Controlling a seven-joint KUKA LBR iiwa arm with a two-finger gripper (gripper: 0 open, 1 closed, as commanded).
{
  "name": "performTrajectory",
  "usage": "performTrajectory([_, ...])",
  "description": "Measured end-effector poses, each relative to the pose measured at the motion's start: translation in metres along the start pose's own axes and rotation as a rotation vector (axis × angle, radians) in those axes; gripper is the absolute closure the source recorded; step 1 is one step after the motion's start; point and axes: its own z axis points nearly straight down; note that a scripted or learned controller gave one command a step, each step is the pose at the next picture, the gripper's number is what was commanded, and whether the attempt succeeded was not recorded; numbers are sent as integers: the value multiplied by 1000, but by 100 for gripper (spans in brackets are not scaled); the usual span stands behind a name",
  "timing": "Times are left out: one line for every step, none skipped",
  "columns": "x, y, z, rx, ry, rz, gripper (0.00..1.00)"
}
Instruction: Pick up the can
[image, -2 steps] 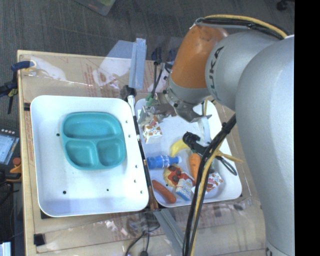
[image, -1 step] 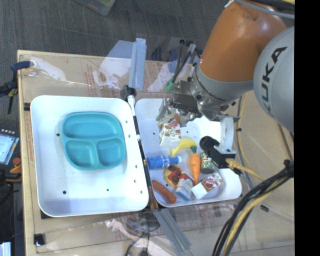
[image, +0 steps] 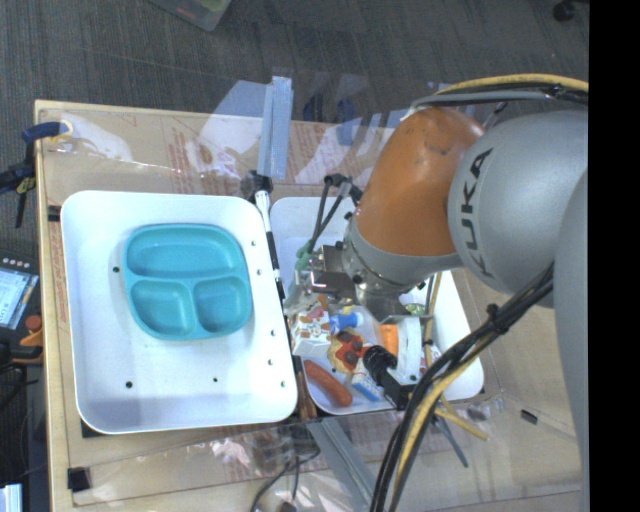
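Grey KUKA arm with orange band (image: 430, 190) looms over the right white bin (image: 290, 225) | left white bin (image: 90, 300) holds a turquoise three-compartment plastic tray (image: 188, 278) | small toys cluttered at right bin's near edge, red sausage-shaped piece (image: 328, 384) included | can indistinguishable | gripper state unreadable

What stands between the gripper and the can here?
Cannot tell: the arm covers much of the right bin. Small things lie packed together below it, a sausage among them, and which of them is the can is unclear.
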Motion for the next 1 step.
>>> performTrajectory([-66,2,-5,-3,1,7,100])
